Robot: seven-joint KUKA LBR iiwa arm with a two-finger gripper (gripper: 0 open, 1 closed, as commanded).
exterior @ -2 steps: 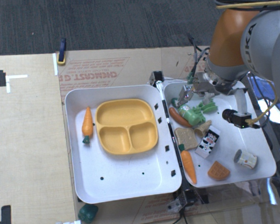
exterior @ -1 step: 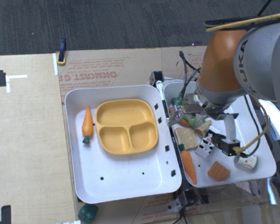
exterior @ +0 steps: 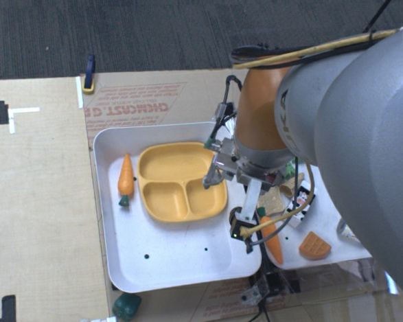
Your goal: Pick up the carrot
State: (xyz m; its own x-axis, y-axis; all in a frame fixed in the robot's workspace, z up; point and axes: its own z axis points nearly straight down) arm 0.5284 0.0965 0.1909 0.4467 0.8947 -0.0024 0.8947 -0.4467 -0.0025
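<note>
— Where is the carrot (exterior: 125,176) from up there?

— In the left bin (exterior: 168,275), close to its left wall. It lies flat on the white floor, lengthwise along that wall, with its green end towards the camera. Just beside it, on its right, is a yellow divided plate (exterior: 178,167). They sit close together, but I can't say whether they touch.

— And the hand (exterior: 246,235)?

— Well apart from that carrot, on the other side of the plate. It hangs over the strip where the two bins meet, under the orange band of the grey arm (exterior: 349,112), with cables looped around it. Whether it is open or closed I can't tell; the wrist and wires crowd it.

— Anything near it?

— An orange carrot-shaped piece (exterior: 272,245) right beside the hand, at the left edge of the right bin (exterior: 335,257). I can't tell whether it is gripped. An orange wedge (exterior: 314,246) lies a little to its right.

— Outside the bins?

— A dark green lump (exterior: 127,305) on the worktop (exterior: 41,223), by the left bin's near corner.
</note>
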